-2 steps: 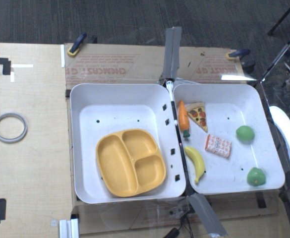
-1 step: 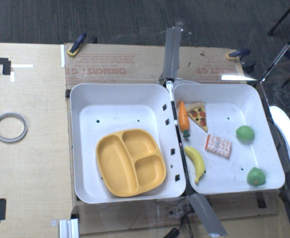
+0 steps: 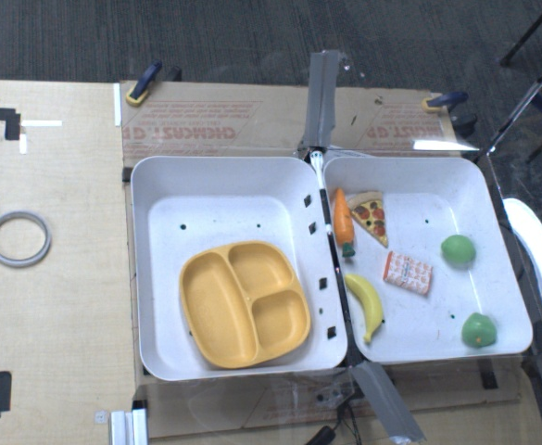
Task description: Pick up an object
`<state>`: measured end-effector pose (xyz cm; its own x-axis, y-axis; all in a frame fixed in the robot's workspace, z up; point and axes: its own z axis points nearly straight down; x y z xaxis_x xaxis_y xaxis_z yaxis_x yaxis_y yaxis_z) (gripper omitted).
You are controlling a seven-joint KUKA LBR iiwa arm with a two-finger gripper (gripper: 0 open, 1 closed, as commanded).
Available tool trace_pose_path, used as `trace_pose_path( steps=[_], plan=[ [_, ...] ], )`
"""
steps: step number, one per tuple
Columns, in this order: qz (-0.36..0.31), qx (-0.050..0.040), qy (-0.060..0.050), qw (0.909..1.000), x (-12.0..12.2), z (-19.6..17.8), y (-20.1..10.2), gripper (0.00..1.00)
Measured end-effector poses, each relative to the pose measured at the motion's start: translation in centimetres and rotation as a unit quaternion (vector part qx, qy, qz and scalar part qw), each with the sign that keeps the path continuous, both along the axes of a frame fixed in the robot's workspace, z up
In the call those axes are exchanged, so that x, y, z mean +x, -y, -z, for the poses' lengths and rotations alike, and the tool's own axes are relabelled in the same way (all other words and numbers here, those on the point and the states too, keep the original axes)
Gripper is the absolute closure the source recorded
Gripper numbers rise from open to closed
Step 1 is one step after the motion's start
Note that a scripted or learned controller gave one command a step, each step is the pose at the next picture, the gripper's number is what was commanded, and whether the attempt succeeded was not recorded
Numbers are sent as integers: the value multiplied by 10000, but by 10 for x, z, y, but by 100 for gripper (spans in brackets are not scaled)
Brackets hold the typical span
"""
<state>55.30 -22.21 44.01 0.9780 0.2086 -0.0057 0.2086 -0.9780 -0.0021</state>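
1. The left bin point(image 3: 150, 248) is big and white. A yellow plate point(image 3: 245, 304) with three parts lies in it, toward the near side.
2. The right bin point(image 3: 493, 239) sits just beside it. All the small things that could be picked are in here.
3. A yellow banana point(image 3: 367, 306) lies near the wall between the bins.
4. An orange carrot point(image 3: 343, 220) lies against that same wall, farther back, with a pizza slice point(image 3: 371, 217) just beside it.
5. A small red and white packet point(image 3: 408, 273) rests in the middle.
6. Two green fruits point(image 3: 458, 250) point(image 3: 478, 330) sit near the right wall, apart from each other.
7. Every thing lies flat in its bin. Nothing is lifted, so I think the job has not begun. Choosing one thing, reaching down, grabbing and lifting are all left to do.
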Motion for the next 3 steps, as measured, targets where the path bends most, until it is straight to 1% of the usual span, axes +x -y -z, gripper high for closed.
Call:
trace_pose_path(
  steps=[1,2,3],
  plan=[
    [-21,-2,-27,10000,1,-7,0,100],
    [-254,-2,-1,9997,-32,0,0,100],
    [-925,2,-3,9957,-38,42,-78,100]
  ],
)
